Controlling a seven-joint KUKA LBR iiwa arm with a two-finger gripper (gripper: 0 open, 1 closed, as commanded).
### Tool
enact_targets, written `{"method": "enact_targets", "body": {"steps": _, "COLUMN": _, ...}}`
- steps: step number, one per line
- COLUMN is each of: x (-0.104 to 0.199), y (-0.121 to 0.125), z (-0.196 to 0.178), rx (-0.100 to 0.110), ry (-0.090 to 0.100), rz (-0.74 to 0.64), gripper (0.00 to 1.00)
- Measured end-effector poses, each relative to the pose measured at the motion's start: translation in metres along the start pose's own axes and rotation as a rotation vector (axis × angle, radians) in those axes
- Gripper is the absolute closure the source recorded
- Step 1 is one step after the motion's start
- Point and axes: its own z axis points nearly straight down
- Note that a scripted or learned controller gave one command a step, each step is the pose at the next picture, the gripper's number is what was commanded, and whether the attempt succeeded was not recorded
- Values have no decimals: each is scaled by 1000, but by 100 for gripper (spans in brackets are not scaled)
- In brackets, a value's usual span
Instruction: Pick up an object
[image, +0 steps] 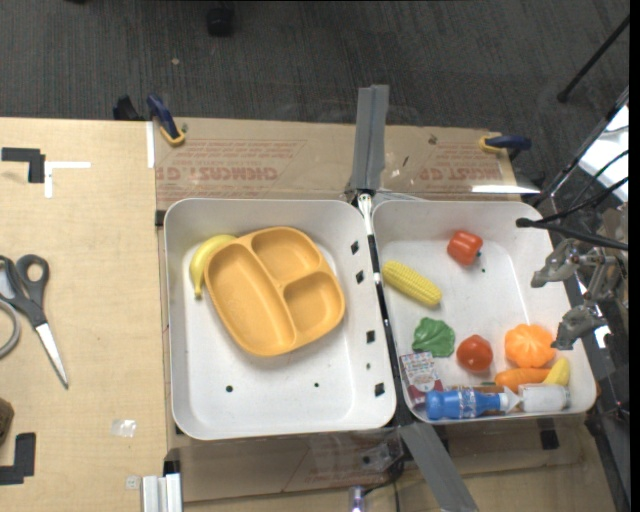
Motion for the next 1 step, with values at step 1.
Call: {"method": "enact_targets", "body": {"steps": 1, "x": -9, "y": -13, "z": 164, "rx": 6, "ry": -21, "rz": -109, "gripper": 0}}
